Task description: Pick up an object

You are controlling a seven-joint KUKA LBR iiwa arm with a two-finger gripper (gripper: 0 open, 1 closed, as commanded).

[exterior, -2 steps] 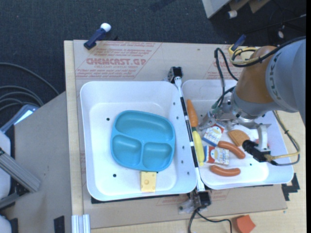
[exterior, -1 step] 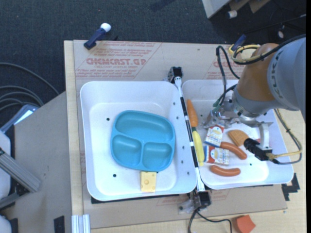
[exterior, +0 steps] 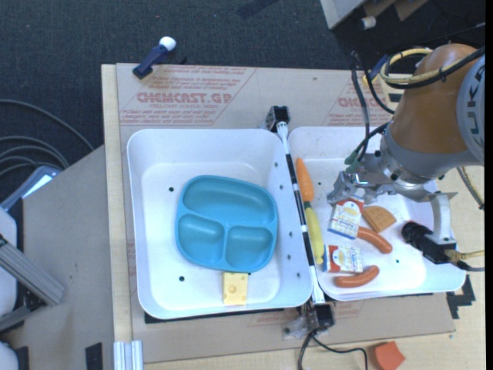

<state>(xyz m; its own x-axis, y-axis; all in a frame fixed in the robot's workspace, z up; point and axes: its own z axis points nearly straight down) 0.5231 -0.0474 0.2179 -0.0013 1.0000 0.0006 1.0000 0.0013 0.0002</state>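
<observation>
Arm (exterior: 431, 122) over right bin (exterior: 439, 280), reaching from right. Gripper (exterior: 348, 185) low above bin's left part, just above carton (exterior: 344, 219); finger state: cannot tell. Near carton: carrot (exterior: 304, 179), corn (exterior: 314, 234), toast (exterior: 379, 218), two sausages (exterior: 373, 240) (exterior: 356, 277), second carton (exterior: 345, 259). Left bin (exterior: 150, 230) holds blue tray (exterior: 226, 223) and cheese (exterior: 236, 288).
</observation>
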